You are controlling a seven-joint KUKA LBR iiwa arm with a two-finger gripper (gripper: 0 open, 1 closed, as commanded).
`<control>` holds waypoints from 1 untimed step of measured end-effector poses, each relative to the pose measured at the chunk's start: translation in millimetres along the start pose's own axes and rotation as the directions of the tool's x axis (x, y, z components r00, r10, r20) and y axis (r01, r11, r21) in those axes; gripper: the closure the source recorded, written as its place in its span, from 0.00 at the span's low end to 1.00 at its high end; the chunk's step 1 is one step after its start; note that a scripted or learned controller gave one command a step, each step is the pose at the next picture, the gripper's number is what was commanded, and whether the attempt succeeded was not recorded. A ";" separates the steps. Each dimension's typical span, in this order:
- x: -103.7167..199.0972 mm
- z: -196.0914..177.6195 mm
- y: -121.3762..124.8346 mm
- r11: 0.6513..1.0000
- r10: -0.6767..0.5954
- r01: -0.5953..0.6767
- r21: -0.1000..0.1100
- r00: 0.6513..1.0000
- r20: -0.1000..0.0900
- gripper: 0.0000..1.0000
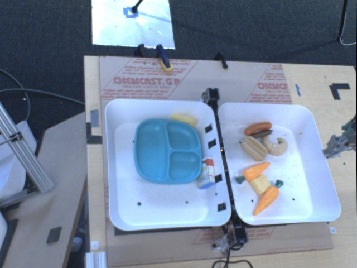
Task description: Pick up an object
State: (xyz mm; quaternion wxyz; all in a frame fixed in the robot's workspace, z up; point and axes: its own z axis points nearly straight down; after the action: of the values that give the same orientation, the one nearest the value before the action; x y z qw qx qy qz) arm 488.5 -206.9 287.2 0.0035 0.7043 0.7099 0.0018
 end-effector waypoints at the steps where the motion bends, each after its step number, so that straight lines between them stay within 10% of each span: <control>1: 0.0 -10.6 1.1 1.000 -0.005 0.005 -0.003 1.000 0.001 1.00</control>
State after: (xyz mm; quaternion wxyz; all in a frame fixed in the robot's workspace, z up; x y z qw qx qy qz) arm 489.5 -206.8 297.9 0.0048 0.7027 0.7115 0.0026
